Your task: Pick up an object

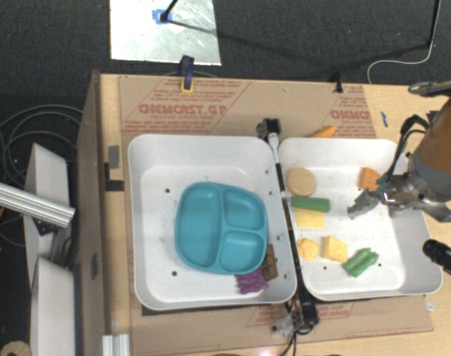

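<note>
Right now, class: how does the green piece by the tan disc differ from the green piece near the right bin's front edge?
The upper green piece is darker and lies level; the lower green piece is brighter and lies slanted. The upper one sits beside the tan disc, the lower one beside a yellow chunk. Both are elongated and lie in the right bin.

2 bins side by side on the bench (211, 102). left bin (147, 221) holds a divided plate (220, 227) in its middle, with a grape bunch (249, 281) and a small block (271, 264) at the plate's near right corner. right bin (411, 273) holds a cookie (301, 181) far left, a bar (308, 205) just before it, then a slab (309, 219), 2 chunks (323, 248) nearer, a pod (360, 261) to their right. gripper (368, 201) over the bin's right middle.
</note>
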Motion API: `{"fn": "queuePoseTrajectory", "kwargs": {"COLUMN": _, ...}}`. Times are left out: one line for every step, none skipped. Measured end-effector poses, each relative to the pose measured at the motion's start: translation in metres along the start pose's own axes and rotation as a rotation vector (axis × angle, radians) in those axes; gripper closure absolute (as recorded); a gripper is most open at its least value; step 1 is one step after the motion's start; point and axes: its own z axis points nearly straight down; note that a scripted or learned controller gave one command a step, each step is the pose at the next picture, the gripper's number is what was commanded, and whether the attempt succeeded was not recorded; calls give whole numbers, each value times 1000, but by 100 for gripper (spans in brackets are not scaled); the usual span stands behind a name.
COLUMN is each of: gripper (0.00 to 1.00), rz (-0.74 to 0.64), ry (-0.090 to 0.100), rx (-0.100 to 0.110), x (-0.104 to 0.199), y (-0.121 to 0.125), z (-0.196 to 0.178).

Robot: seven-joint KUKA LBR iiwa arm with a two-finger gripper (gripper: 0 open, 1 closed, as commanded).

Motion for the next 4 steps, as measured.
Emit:
{"fn": "queuePoseTrajectory", "kwargs": {"gripper": 0, "rz": -2, "ry": 1, "rx": -6, "x": 50, "y": -25, "z": 110}}
{"fn": "queuePoseTrajectory", "kwargs": {"gripper": 0, "rz": -5, "ry": -3, "rx": -13, "x": 25, "y": 126, "z": 104}}
{"fn": "queuePoseTrajectory", "kwargs": {"gripper": 0, "rz": 6, "ry": -1, "rx": 2, "x": 11, "y": 29, "z": 51}}
{"fn": "queuePoseTrajectory", "kwargs": {"gripper": 0, "rz": 7, "ry": -6, "rx": -9, "x": 39, "y": -22, "z": 113}}
